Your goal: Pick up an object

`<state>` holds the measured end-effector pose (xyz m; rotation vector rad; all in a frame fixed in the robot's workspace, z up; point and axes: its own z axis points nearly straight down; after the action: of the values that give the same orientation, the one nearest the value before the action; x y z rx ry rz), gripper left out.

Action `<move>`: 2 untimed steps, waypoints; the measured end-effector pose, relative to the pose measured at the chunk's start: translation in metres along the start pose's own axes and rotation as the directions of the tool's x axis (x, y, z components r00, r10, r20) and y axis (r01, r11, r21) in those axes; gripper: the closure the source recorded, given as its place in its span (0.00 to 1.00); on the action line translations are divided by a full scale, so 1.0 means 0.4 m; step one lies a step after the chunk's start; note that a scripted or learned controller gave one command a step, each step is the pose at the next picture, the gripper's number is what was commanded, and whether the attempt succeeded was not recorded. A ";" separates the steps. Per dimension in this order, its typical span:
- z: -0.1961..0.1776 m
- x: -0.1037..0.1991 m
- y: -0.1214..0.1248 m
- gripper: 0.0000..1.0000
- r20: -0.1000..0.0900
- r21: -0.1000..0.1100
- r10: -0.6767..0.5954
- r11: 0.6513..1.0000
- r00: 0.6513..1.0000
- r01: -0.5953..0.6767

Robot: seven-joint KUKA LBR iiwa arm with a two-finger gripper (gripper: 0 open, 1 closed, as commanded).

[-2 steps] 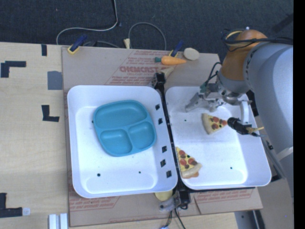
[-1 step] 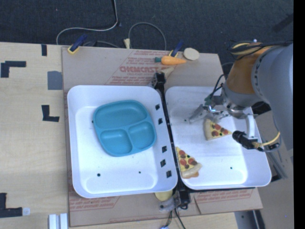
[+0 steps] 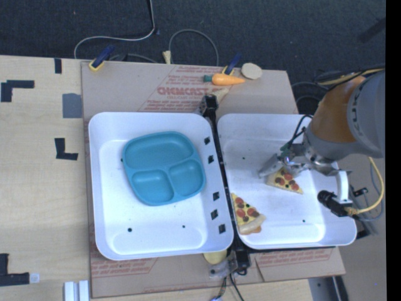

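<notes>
Pizza slice by the divider (image 3: 245, 213): lies low in the right bin (image 3: 313, 238), against its left wall, well apart from the gripper.
Second pizza slice (image 3: 285, 180): flat on the right bin's floor, further right and up, its tip pointing right.
Gripper (image 3: 280, 165): low over the second slice's upper left edge; fingers spread open, nothing between them.
Arm (image 3: 341, 121): grey with an orange band, reaching in from the right.
Left bin (image 3: 106, 231): holds a blue divided plate (image 3: 164, 167).
Toy carrot (image 3: 227, 79): on the cardboard behind the bins.
</notes>
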<state>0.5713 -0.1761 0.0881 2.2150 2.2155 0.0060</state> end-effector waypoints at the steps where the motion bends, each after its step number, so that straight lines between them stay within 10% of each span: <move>1: -0.025 0.000 0.004 1.00 0.002 -0.001 -0.001 1.000 1.000 0.001; 2: -0.212 0.143 0.049 1.00 -0.005 0.003 -0.007 1.000 1.000 0.007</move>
<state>0.5902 -0.1184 0.1730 2.2103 2.2275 0.0085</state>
